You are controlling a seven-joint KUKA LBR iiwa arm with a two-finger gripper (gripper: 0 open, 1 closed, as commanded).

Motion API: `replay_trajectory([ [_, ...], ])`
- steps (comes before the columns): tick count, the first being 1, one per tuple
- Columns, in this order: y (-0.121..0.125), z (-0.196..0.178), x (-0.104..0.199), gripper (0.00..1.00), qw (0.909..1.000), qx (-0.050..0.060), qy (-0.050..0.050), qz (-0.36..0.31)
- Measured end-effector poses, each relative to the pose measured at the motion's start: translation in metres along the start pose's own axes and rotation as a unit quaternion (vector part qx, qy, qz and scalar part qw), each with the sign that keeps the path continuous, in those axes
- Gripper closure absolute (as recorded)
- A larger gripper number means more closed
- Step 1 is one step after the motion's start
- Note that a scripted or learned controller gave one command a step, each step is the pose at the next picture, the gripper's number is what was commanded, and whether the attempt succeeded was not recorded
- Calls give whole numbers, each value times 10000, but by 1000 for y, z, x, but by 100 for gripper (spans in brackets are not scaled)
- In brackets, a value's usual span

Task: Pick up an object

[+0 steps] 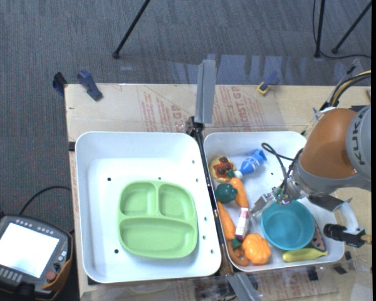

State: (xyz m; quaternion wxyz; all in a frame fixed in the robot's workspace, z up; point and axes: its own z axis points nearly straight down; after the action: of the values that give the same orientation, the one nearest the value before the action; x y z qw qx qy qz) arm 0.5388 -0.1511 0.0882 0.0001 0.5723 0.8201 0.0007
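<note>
Your arm [329, 146] comes in from the right over the right bin [282, 138], gripper [277, 196] down at the far-left rim of the teal bowl [288, 224]. I can't tell from this angle how the gripper is set, and nothing shows as held. Right bin is crowded: slice of toy pizza [223, 167] and blue bottle [253, 162] toward the back, carrot [239, 192] and a dark green piece [225, 192] mid-left, a second carrot [226, 223] along the left wall, a small white-and-pink tube [242, 223] beside it, orange pumpkin-like fruit [256, 248] at the near edge, banana [304, 254] against the near wall under the bowl. Little open floor there; the back-right corner is hidden under the arm. Left bin [88, 168] holds a green divided tray [157, 219] mid-floor, with bare white margin all round it.
</note>
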Motion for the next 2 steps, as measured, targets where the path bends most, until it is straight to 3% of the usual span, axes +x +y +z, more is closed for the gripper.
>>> replay_trajectory([
  [1, 98, 1, -13, 0, 9973, 5, 1, 728],
  [2, 17, 2, 54, 0, 9977, 29, 16, 673],
])
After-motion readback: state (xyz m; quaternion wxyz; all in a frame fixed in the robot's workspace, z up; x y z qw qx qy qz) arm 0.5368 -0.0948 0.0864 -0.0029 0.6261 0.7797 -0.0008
